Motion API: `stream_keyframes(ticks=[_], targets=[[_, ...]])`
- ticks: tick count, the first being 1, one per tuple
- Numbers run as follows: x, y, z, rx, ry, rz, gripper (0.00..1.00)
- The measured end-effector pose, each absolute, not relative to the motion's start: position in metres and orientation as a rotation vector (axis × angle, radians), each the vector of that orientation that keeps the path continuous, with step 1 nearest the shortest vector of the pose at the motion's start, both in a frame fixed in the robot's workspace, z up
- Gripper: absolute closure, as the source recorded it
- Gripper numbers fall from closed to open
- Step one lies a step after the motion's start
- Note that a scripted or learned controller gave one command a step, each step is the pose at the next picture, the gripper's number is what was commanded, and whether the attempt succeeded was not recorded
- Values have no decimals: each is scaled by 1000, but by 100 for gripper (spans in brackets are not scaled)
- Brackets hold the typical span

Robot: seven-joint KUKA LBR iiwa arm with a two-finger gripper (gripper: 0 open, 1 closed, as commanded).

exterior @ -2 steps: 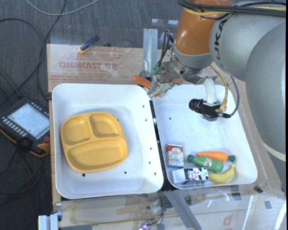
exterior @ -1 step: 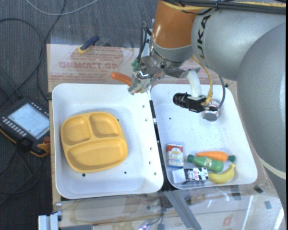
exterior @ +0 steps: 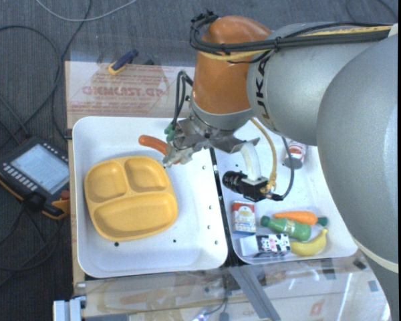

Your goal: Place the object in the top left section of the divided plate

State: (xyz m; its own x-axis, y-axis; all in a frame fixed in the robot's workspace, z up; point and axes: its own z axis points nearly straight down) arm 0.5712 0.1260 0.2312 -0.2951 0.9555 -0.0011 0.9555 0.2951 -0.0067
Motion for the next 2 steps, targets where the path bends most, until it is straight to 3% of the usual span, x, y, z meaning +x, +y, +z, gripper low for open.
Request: stream_keyframes(ticks=[1,2], targets=[[570,196,265,-1787,-2580,6,100],[570,196,264,-1787,-2579,6,0]])
